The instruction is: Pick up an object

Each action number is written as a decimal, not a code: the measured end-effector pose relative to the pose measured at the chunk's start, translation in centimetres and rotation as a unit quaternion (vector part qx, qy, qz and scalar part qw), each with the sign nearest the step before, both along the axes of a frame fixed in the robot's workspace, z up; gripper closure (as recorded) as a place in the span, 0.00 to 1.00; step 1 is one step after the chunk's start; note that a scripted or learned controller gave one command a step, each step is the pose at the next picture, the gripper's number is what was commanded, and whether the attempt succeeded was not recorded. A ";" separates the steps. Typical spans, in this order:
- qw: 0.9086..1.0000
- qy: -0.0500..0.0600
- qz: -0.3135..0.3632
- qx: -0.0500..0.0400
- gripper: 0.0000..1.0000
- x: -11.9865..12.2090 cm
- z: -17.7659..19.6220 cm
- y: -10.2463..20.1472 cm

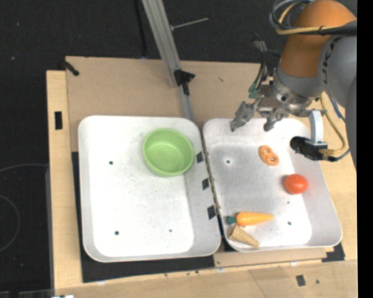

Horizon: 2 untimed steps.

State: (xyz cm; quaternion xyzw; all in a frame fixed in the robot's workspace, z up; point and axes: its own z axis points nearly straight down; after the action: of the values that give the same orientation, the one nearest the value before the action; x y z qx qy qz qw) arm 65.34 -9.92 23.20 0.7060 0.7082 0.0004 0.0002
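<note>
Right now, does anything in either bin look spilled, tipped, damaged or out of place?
Nothing stands out. The green bowl sits upright in the left bin; the orange slice, tomato, carrot and wedge lie apart in the right bin. The gripper hangs open.

Two white bins, the left (99, 228) and the right (317, 228), are borne side by side by a bench (112, 89).

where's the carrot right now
The carrot lies near the front edge of the right bin, just above a tan wedge and below-left of the red ball.
</note>
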 end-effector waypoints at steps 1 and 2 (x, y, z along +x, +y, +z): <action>1.000 0.000 0.000 0.000 0.00 0.0 0.0 0.0; 1.000 0.003 -0.001 -0.001 0.00 0.0 -6.3 0.2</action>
State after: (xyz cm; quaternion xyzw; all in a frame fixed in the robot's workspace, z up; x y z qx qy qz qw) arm 65.31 -9.71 16.92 0.7069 0.7073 -0.0026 -0.0011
